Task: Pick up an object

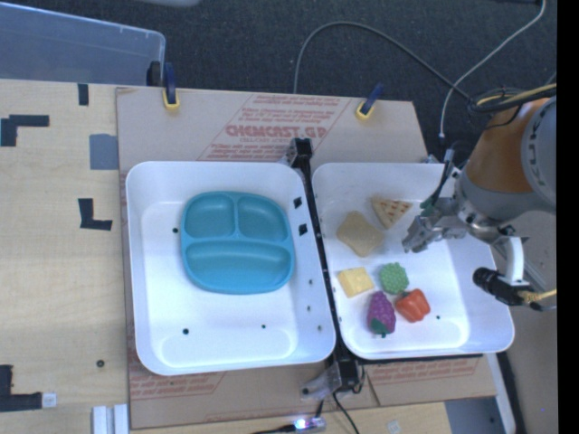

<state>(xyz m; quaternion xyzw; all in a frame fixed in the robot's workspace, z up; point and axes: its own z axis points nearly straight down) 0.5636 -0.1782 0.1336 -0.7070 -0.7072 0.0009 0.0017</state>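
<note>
The right bin (470, 325) holds several toy foods: a tan bread slice (359, 234), a pizza-like wedge (391, 210), a yellow cheese block (355, 282), a green broccoli (393, 278), a purple grape bunch (381, 314) and a red-orange pepper (412, 305). My gripper (418, 236) hangs over the right bin's upper right part, just right of the wedge and the bread slice and above the broccoli. Its tips point down and left at the bin floor, and I see no object between them.
The left bin (149, 260) holds a blue divided plate (237, 242). A black divider (312, 233) runs between the bins. Both stand on a cardboard sheet (271, 125) with yellow clamps at its far edge. Cables loop behind the right bin.
</note>
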